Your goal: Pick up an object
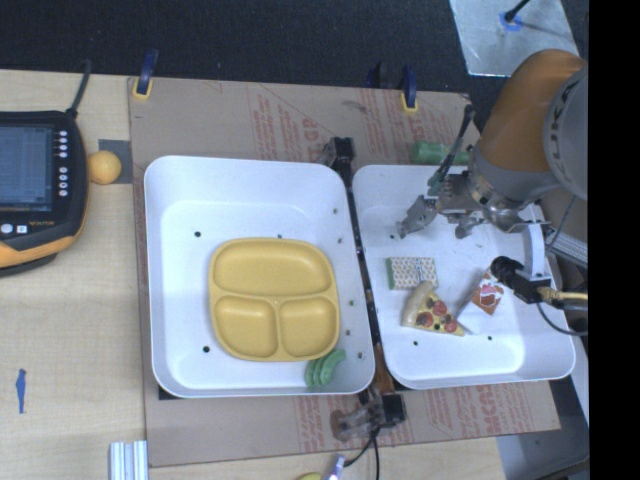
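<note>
Cardboard covers the worktop (250, 108) under two white bins. At the right bin's (540, 363) upper part hangs the end effector (438, 218), fingers spread, grasping nothing. Below it lie a toy pizza slice (430, 311), a checkered block (412, 271) and a red piece (488, 295). A yellow divided tray (273, 297) fills the left bin (170, 268).

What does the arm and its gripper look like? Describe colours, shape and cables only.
The arm is a thick rounded body, grey with a broad orange band above the wrist. The gripper is grey metal, slim next to the arm, ending in two thin prongs. Dark cables run alongside the wrist.
</note>
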Tool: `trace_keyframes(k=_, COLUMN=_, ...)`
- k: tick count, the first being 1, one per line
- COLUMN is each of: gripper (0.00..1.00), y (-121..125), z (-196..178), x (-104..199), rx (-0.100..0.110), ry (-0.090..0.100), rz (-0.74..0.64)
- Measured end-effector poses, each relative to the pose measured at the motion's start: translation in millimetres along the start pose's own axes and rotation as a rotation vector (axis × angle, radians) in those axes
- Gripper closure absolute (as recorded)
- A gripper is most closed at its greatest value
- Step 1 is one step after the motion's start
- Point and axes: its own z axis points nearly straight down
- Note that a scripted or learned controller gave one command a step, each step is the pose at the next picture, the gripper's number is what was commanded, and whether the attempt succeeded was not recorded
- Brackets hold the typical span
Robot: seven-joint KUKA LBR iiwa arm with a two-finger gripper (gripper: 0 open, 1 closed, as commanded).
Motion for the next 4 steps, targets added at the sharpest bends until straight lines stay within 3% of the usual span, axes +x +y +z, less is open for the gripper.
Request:
trace_keyframes(k=1, gripper=0.00, y=-57, z=21, x=-20, rx=0.004, ry=0.000, rz=0.001)
trace_keyframes(k=2, gripper=0.00, y=-45, z=12, x=2, rx=0.001, ry=0.000, rz=0.000)
trace_keyframes(k=3, gripper=0.00, y=-21, z=70, x=-3, rx=0.004, ry=0.000, rz=-0.002)
trace_keyframes(k=4, gripper=1.00, y=-21, z=59, x=-4, rx=0.006, ry=0.000, rz=-0.003)
